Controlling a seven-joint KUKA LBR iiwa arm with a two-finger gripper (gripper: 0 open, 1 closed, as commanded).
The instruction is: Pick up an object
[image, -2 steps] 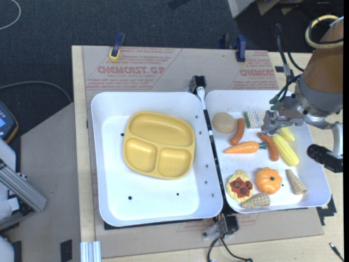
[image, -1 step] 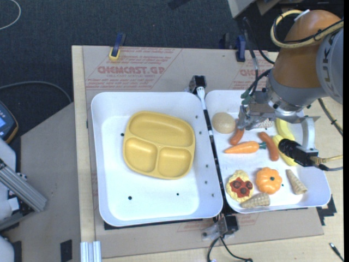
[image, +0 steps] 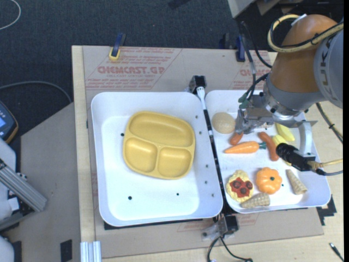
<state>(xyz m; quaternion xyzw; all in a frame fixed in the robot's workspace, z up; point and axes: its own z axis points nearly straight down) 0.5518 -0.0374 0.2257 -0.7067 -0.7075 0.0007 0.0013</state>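
Observation:
In the right bin (image: pixel 322 192) lie several toy foods. A beige round piece (image: pixel 222 122) sits at the back left, and a long carrot (image: pixel 242 148) lies in the middle. A small orange-red piece (image: pixel 235 138) rests just behind the carrot. There are also a red sausage-like piece (image: pixel 268 145), a yellow piece (image: pixel 284 132), a small pizza (image: pixel 240 184) and an orange pumpkin (image: pixel 269 180). My gripper (image: pixel 248 126) hangs low over the back of this bin. It is just right of the beige piece and above the small orange-red piece. Nothing visibly sits in it.
The left bin (image: pixel 109 201) holds a yellow divided plate (image: pixel 158 144). A pale cone (image: pixel 296 182) and a ridged tan piece (image: pixel 256 201) lie near the right bin's front edge. A black clip (image: pixel 197 84) sits at the back, between the bins.

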